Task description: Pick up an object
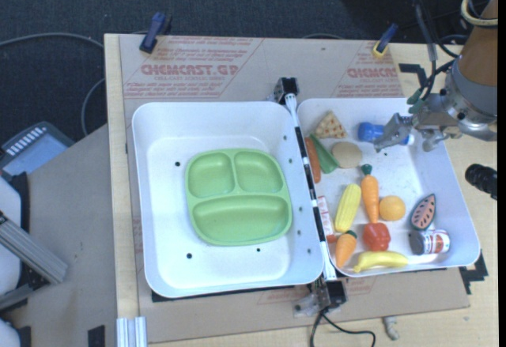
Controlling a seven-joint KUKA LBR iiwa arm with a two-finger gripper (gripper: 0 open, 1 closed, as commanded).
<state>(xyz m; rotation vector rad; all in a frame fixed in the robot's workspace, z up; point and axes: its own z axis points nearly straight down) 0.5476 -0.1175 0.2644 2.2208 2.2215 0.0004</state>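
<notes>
The brown worktop (237,69) holds a left white bin (158,179) with a green divided plate (237,197), and a right white bin (451,179) full of toy food. To grab well, drop straight down. The small blue toy (369,131) lies just left of the claw (393,137), at the far end. I cannot tell the claw's state.

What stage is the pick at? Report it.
Done: nothing lifted yet; the toy foods, such as the corn and banana, lie in the right bin. In hand: the pincer sits low beside the blue object near the bin's far end. Left: grasp and raise one object.
</notes>
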